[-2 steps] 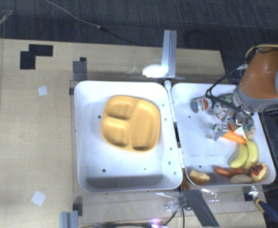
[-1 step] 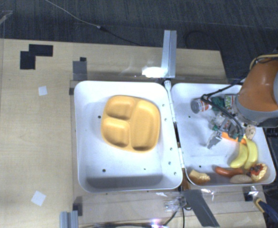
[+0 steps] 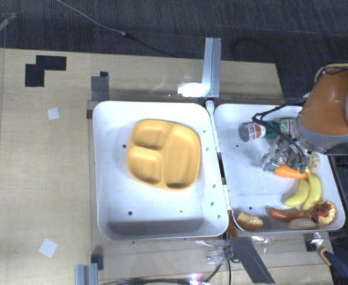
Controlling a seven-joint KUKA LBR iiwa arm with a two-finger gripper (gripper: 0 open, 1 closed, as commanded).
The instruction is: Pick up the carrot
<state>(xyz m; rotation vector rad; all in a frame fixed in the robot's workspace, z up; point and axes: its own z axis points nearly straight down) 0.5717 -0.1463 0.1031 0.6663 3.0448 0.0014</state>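
Right bin [image 3: 239,177] has all the loose items, packed toward its right side and lower edge. Carrot [image 3: 291,172] lies flat on the bin floor, roughly mid-right, orange, long axis running left-right, not lifted. Gripper [image 3: 279,157] sits directly over and just left of it, at the carrot's left end; looks close to touching but contact can't be confirmed. Can't tell if it's spread or closed, too much clutter and blur there, and nothing is visibly clamped. Arm [image 3: 334,114] comes in from the right, orange band above the wrist, covering the bin's upper right corner. Bottle [image 3: 252,131] with a red band lies on its side in the upper part of the bin, left of the arm, apart from the carrot. Bananas [image 3: 305,193] are just below the carrot, near or touching its underside. Along the lower edge: bread roll [image 3: 249,221] at the lower left corner, red sausage [image 3: 281,214] to its right, then a round brown-red item [image 3: 323,212] at the lower right corner, kind unclear. Left bin [image 3: 111,177] holds one yellow tray [image 3: 164,153] with three compartments, sitting slightly above centre, clear of the walls. Both bins sit side by side on the bench [image 3: 37,177], touching along a shared metal divider.
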